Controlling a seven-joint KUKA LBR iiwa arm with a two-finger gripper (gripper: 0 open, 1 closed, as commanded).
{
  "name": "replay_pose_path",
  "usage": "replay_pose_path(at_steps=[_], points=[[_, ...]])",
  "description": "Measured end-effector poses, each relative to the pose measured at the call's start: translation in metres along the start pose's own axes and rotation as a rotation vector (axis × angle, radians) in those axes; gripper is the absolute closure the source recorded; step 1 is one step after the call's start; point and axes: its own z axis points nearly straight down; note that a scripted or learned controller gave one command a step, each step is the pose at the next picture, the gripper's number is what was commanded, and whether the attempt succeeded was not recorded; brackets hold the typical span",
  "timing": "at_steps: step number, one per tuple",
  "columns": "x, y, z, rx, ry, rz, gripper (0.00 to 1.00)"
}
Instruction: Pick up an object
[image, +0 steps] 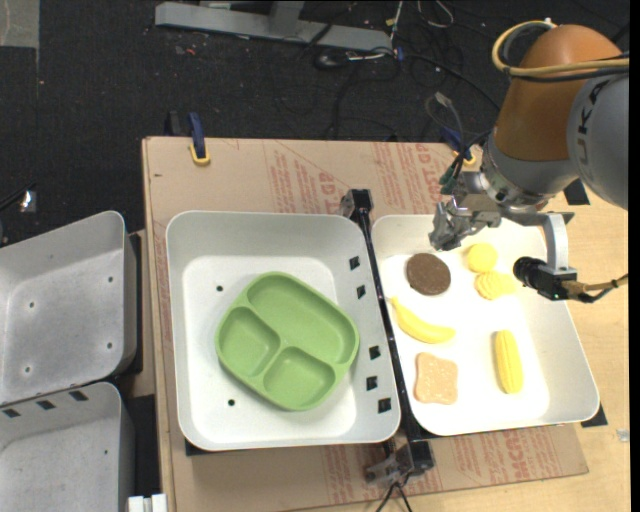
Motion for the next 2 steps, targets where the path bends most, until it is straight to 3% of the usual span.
replay_pose_path(at_steps=[2], points=[[0.11,-0.022,0.0,0.001,0.0,-0.001,1.0]])
